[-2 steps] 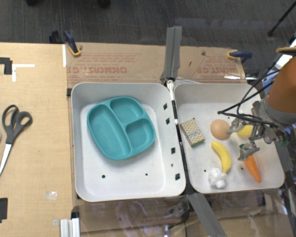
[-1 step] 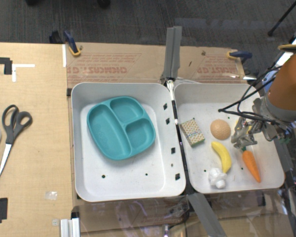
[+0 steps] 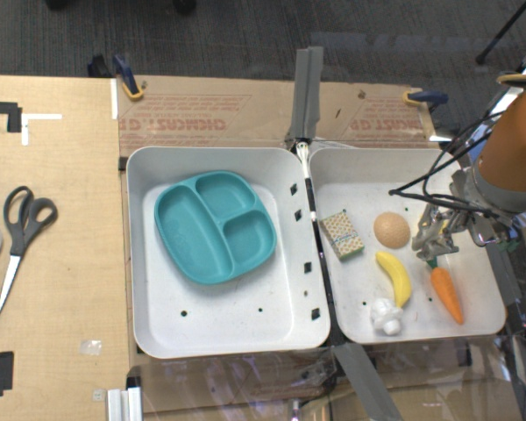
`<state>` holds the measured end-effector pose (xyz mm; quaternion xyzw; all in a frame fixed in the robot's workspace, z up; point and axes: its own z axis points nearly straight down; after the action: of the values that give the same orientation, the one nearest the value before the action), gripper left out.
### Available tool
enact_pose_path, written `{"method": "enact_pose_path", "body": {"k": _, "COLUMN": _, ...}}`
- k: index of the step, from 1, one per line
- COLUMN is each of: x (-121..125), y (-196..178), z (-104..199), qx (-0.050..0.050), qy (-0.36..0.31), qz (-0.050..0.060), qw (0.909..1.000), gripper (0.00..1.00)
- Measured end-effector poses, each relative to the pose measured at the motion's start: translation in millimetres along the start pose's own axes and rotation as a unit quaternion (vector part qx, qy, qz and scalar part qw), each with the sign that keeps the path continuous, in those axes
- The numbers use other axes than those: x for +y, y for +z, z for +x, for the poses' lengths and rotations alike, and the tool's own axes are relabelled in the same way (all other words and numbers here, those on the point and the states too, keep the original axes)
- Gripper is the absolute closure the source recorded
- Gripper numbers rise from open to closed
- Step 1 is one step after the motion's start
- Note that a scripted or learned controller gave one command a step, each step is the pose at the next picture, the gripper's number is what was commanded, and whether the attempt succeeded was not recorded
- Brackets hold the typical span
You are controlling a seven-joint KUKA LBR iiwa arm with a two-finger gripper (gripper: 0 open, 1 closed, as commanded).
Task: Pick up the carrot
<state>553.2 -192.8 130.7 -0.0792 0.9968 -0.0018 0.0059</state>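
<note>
The metal two-finger gripper (image 3: 433, 246) is hovering right above the tapered orange carrot (image 3: 447, 294); honestly can't tell the jaw state.

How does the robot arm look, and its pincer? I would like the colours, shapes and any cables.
The arm comes in as a rounded body with a broad orange band and grey parts below it. Thin black cables run across it toward the wrist. The pincer is a small assembly of bare grey metal, with dark pieces and a little green.
</note>
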Motion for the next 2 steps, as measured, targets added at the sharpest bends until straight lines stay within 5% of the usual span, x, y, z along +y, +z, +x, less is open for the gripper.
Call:
{"method": "enact_pose_path", "body": {"k": 1, "x": 58, "y": -8, "z": -22, "qx": 0.003, "qy": -0.105, "qz": -0.003, "qw": 0.9944, "gripper": 1.00}}
{"method": "enact_pose_path", "body": {"k": 2, "x": 117, "y": -167, "z": -31, "qx": 0.003, "qy": -0.050, "qz": -0.002, "qw": 0.9987, "gripper": 1.00}}
